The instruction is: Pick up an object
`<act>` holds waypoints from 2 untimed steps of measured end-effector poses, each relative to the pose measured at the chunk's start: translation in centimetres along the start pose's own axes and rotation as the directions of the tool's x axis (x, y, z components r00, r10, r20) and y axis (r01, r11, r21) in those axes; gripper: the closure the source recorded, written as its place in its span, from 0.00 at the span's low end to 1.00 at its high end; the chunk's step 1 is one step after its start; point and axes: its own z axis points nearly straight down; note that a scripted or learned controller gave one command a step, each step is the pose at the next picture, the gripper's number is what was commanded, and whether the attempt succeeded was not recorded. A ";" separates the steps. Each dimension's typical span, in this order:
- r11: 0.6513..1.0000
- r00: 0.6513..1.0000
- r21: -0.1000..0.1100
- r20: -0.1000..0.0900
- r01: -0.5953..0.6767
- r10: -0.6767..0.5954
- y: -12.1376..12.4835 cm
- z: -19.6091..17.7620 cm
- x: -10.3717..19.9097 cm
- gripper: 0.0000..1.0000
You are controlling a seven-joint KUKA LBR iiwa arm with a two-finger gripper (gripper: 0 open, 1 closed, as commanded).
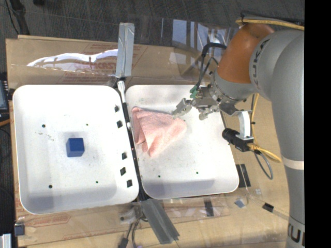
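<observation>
Two white bins [31, 102] are being viewed side by side. A pink cloth [156, 129] is lying crumpled in the right bin, left-centre, near the divider. The gripper [192, 109] is hovering at the cloth's upper right edge; jaw state can't be told. A blue cube [75, 146] is sitting in the left bin.

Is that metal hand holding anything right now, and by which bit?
It cannot be told. The hand sits at the upper right corner of the pink cloth in the right bin, but whether it grips the cloth is unclear.
</observation>
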 end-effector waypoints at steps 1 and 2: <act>0.999 1.000 -0.009 0.001 0.031 -0.031 -1.5 10.3 -1.2 0.00; 0.976 0.976 -0.009 0.004 0.217 -0.217 2.3 10.3 0.7 0.00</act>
